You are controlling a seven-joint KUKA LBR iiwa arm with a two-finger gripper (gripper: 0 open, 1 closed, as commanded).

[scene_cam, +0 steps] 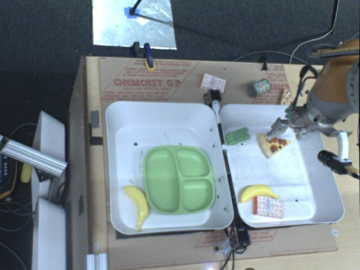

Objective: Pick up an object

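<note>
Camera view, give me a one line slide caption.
Gripper poised over pizza slice in right bin; green tray in left bin.

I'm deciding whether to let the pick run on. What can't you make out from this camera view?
- Gripper: too small and blurred above the pizza slice to tell how its fingers stand or whether it touches.
- Arm: cut off by the right edge.
- Small box in the right bin: print too small to read.
- Can beyond the bins: label unreadable.

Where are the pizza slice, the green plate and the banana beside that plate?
pizza slice (274, 145), camera view, on its topped middle.
green plate (180, 179), camera view, on the ridge between its compartments.
banana (138, 205), camera view, on the middle of its curve.
</note>
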